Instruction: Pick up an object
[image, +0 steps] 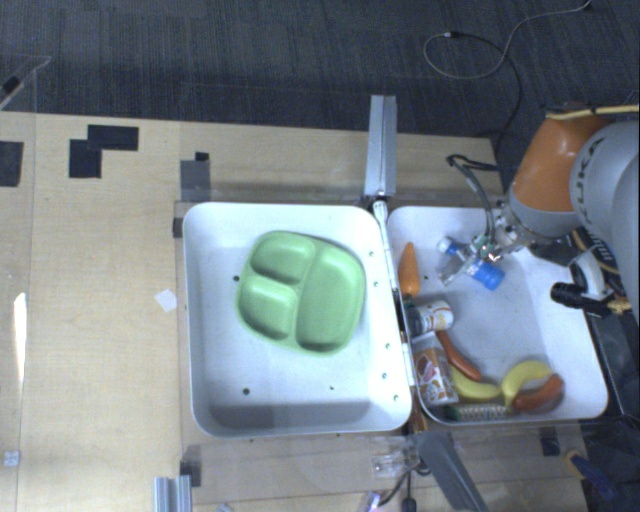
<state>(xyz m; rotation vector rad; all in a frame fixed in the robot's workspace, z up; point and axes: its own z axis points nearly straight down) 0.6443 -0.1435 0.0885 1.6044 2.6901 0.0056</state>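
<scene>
**Arm descends over crowded bin in search of a pick**

The gripper (478, 252) hovers low in the right bin (560, 330), a blue object (488, 275) just beneath it; whether it is clenched cannot be told. A carrot (409, 270) lies to its left, bananas (505, 382) well below. Next, judging by position: close squarely, then lift.

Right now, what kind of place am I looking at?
Probably a robotics lab's grasping test bench, not a kitchen. A robot arm reaches over two white bins fixed to a wooden bench; one holds a green tray, the other toy food like a banana.
</scene>
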